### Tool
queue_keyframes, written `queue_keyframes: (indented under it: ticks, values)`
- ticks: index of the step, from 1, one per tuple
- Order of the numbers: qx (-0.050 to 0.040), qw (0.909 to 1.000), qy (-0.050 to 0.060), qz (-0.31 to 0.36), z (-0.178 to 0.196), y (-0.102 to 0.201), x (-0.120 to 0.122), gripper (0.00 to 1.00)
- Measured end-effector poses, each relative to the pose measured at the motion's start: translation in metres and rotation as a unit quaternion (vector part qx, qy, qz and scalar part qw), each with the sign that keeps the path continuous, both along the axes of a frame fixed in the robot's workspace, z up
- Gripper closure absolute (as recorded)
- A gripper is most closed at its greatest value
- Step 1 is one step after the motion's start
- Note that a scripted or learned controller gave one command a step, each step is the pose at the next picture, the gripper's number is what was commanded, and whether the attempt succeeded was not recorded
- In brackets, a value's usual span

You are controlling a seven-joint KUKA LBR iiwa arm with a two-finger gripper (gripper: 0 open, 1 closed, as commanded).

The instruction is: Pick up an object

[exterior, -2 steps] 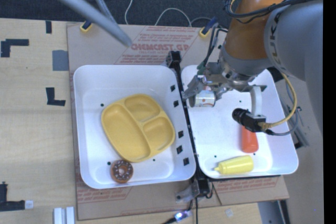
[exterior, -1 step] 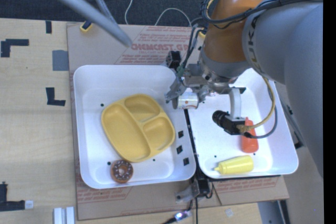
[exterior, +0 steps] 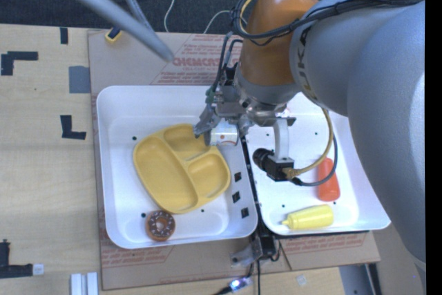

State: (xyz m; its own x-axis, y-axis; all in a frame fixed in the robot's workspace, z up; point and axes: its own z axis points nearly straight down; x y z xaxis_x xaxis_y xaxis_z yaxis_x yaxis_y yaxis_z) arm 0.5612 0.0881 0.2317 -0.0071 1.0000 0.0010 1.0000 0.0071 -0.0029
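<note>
Gripper (exterior: 219, 126) hangs over the yellow divided plate's (exterior: 181, 168) far edge in the left bin (exterior: 114, 148); whether its fingers are parted, I cannot tell. A doughnut (exterior: 160, 225) lies near that bin's near edge.

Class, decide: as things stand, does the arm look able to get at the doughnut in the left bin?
Probably yes: the doughnut lies uncovered beside the yellow plate, with nothing over it, and the gripper hangs above the same bin.

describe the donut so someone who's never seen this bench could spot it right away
Start at the left white bin, which holds a big yellow divided plate. Go to the bin's near corner, just below the plate's lower edge. The donut sits there: a small brown ring with sprinkles, the only round dark item in that bin.
</note>
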Motion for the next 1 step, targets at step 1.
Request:
queue_keyframes:
  ticks: [1]
  values:
    - [-0.0008,1.0,0.0,-0.002,0.0001,-0.0031,0.0003,0.0]
